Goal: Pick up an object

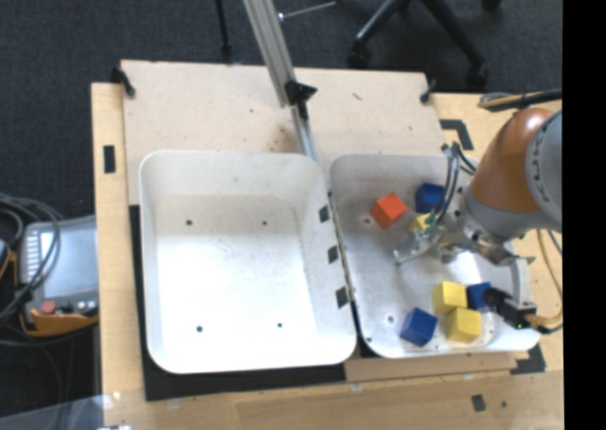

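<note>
The right bin (369,182) holds several blocks. An orange block (388,209) lies near its middle, with a blue block (429,198) behind it to the right and a small yellow piece (420,223) just below that one. Along the front wall sit a blue block (418,326), two yellow blocks (450,296) (464,324) and another blue block (478,295). My gripper (418,248) is low inside this bin, right of the orange block and just in front of the small yellow piece. I see nothing held in it.
The left bin (237,258) stands beside the right one. A slanted aluminium strut (275,49) rises from the bench behind the bins. The arm's orange band (516,168) hangs over the right bin's right side, with cables at the bench's right edge.
</note>
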Tool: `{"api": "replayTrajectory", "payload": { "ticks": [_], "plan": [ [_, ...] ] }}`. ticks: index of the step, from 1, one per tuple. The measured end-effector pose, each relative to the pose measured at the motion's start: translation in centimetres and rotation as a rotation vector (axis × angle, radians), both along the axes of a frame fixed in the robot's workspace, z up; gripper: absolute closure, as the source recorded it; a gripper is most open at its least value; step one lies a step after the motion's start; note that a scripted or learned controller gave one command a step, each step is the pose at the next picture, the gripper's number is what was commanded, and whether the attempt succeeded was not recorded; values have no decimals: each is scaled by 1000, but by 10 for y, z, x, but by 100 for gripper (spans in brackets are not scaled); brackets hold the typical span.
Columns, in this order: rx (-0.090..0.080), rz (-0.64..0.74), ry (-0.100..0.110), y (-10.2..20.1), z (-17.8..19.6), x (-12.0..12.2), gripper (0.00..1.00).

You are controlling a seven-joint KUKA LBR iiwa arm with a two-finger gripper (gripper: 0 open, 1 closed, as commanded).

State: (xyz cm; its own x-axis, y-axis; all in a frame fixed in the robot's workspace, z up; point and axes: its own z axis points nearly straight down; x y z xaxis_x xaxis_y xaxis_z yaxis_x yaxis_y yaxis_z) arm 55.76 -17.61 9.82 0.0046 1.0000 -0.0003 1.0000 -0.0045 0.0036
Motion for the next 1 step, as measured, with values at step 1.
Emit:
{"api": "replayTrajectory", "payload": {
  "ticks": [1],
  "plan": [
    [-1, -7, -5, -1, 11, 1, 100]
  ]
}}
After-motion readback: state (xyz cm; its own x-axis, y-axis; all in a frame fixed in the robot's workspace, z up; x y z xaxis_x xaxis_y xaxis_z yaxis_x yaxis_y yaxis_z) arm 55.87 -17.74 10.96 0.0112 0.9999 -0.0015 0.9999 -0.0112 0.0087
